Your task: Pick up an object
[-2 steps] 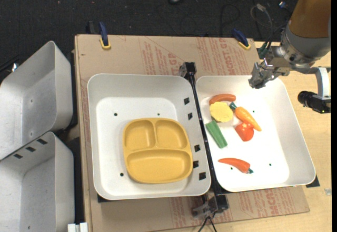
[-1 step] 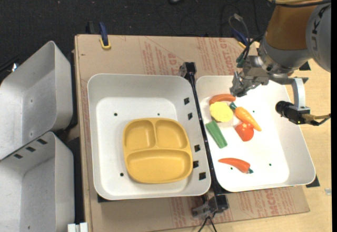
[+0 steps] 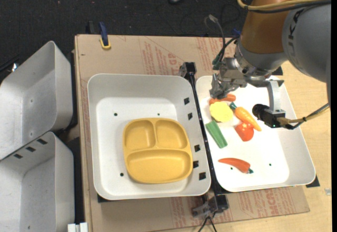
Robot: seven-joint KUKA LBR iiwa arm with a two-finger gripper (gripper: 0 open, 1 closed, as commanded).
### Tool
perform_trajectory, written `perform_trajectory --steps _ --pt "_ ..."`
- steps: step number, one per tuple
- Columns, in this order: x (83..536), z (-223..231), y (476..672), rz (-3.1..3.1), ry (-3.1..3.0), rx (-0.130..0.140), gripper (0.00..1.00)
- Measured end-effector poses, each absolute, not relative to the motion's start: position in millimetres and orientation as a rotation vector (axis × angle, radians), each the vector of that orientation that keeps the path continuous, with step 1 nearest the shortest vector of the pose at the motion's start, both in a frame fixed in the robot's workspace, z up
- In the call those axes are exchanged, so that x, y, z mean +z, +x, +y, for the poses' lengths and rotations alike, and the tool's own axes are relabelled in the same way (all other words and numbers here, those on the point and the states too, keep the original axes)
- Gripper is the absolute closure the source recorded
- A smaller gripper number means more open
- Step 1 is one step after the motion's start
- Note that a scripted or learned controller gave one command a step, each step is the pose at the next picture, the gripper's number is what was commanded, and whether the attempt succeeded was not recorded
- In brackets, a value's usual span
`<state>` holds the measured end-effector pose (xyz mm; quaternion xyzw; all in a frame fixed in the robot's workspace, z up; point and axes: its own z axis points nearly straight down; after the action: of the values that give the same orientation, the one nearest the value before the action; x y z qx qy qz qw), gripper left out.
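In the right bin [image 3: 295,165] lie several toy foods: a yellow round piece [image 3: 221,112], an orange carrot [image 3: 246,117], a red pepper piece [image 3: 244,131], a green stick [image 3: 216,134] and a red chili [image 3: 235,164]. My gripper [image 3: 220,94] hangs at the far left of this bin, right above the yellow piece and a small orange-red piece [image 3: 225,99] beside its fingertips. Nothing is visibly held.
The left bin [image 3: 102,99] holds a yellow divided plate [image 3: 157,150]. A black clip bar [image 3: 196,120] runs between the two bins. Two more white bins [image 3: 31,120] sit off the bench at the left. A black part on a cable [image 3: 266,114] hangs over the right bin.
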<state>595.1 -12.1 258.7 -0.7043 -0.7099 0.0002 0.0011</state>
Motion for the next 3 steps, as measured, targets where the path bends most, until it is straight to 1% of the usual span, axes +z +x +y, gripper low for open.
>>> perform_trajectory --steps 1,2,3 --pt "240 47 584.9 -2.228 -2.210 0.002 1.00" --pt "242 99 564.3 -2.228 -2.210 0.001 1.00" --pt "242 100 568.4 -2.225 -2.218 0.000 1.00"
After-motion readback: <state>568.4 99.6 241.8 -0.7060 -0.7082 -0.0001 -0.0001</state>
